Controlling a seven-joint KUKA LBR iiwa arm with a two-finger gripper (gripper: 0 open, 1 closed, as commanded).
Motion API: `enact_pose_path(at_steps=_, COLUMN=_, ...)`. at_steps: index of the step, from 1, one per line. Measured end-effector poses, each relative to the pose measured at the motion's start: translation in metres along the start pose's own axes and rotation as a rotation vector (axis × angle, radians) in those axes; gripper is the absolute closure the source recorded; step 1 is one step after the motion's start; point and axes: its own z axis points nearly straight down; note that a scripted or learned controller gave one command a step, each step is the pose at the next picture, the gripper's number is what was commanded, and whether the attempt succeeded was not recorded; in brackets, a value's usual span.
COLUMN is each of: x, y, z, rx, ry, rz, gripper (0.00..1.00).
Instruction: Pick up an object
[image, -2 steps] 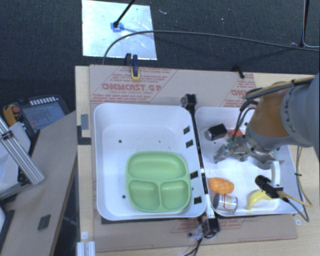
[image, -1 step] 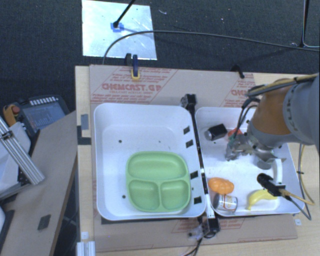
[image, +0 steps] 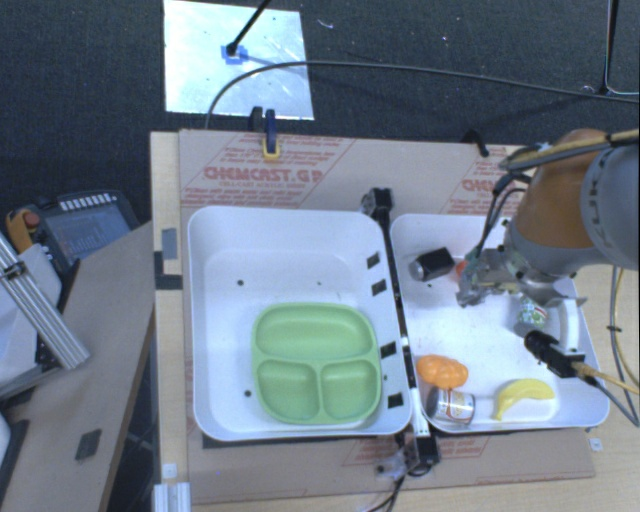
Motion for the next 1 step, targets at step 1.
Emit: enact_pose_path(at_steps=1, x=-0.0022, y=0.0008, z=-0.0643, rx=-0.002, ry=-0.001, rz=0.001, gripper=1.0)
